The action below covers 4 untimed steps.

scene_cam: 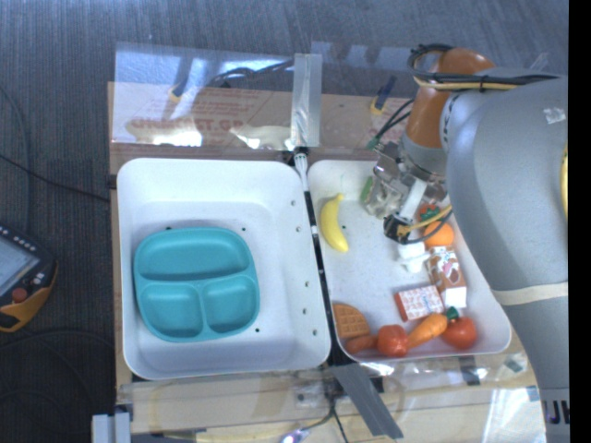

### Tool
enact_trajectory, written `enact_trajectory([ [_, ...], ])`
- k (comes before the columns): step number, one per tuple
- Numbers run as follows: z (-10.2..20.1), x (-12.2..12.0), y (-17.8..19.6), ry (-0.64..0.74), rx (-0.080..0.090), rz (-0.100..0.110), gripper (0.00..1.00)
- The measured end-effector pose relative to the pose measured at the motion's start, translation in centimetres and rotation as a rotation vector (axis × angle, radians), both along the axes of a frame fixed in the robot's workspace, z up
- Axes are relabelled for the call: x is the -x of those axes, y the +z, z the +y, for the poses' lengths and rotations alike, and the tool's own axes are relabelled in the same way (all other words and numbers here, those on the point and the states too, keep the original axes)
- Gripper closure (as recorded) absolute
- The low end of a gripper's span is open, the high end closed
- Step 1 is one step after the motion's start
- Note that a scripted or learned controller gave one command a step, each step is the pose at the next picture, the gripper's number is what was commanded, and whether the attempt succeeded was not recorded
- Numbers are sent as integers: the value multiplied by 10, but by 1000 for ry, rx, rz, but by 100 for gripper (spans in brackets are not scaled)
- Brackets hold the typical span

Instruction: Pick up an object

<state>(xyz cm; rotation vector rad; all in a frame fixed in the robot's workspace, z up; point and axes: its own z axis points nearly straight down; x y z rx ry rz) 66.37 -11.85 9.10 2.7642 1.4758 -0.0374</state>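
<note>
We found the gripper (395, 212) low over the right bin (369, 264), centre-right of frame, between banana (332, 224) and orange (442, 234), presumably lining up a pick; its open-or-closed state we could not tell.

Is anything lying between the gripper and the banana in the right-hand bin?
Nothing visible. Bare white bin floor separates the gripper from the banana; the orange sits on the gripper's far side.

The gripper (392, 199) is over the right bin (369, 270) near a banana (332, 224); a teal plate (196, 282) (three compartments) lies in the left bin (185, 187).
</note>
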Motion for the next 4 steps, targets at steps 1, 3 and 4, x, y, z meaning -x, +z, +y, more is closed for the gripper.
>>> enact_trajectory([
  [1, 54, -4, 128, -70, -14, -16, 100],
  [3, -51, 51, 197, -159, -13, -16, 100],
  [4, -51, 51, 197, -159, -13, -15, 0],
])
